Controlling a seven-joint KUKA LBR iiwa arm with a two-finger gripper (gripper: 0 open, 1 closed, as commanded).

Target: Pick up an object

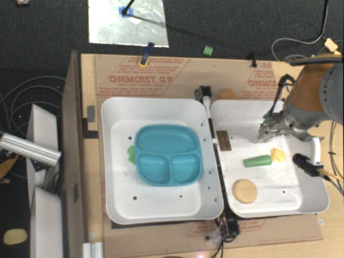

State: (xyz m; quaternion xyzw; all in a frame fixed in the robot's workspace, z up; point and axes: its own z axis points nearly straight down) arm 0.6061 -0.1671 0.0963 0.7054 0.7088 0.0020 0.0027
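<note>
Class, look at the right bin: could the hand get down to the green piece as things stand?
Probably yes. The hand hangs just above the green piece, which lies in the open with a gap to the yellow piece and the tan disc.

In the right bin (301, 198) lie a green cylinder (257, 161) on its side, a small yellow piece (278, 155) touching its right end, and a round tan disc (245, 191) lying flat nearer the front. In the left bin (115, 144) a blue divided plate (167, 153) rests flat, covering most of a green item (130, 154) at its left edge.
</note>
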